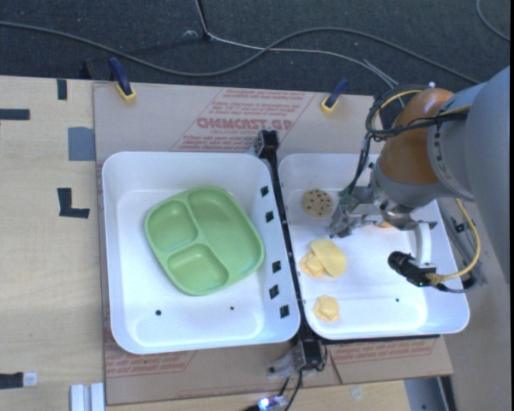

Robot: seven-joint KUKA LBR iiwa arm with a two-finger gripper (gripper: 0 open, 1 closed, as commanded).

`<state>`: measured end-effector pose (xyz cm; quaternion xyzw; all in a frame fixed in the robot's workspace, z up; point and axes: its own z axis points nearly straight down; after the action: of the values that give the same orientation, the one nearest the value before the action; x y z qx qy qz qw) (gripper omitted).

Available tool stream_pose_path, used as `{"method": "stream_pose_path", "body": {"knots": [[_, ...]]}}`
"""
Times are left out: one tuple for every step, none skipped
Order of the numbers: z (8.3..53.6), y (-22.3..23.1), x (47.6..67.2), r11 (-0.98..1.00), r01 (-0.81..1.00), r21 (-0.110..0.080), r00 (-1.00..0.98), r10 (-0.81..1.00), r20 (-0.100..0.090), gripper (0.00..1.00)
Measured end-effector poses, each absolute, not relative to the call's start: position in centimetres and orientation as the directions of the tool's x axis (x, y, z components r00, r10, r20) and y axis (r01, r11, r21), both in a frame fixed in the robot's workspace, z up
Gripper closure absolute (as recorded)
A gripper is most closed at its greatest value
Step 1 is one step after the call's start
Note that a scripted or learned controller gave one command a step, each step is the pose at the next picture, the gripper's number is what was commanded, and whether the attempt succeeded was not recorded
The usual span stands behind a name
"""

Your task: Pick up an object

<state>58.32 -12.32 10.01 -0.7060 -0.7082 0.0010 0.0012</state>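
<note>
Two yellow pieces (323, 259) lie touching in the right bin (428, 315), their long axis toward the gripper (343, 223). Whether the gripper is open, I cannot tell.

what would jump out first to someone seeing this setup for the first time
The bright green divided plate stands out most, lying alone in the left bin. Next comes the grey arm with its orange band, reaching in from the right, with its gripper low over the right bin. Below the gripper lie a round brown cookie and two pale yellow pieces.
</note>
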Motion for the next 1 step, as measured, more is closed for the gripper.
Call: {"method": "stream_pose_path", "body": {"knots": [[14.29, -11.80, 58.55, 0.002, 1.000, 0.002, -0.002, 1.000, 0.000, 1.00]]}}
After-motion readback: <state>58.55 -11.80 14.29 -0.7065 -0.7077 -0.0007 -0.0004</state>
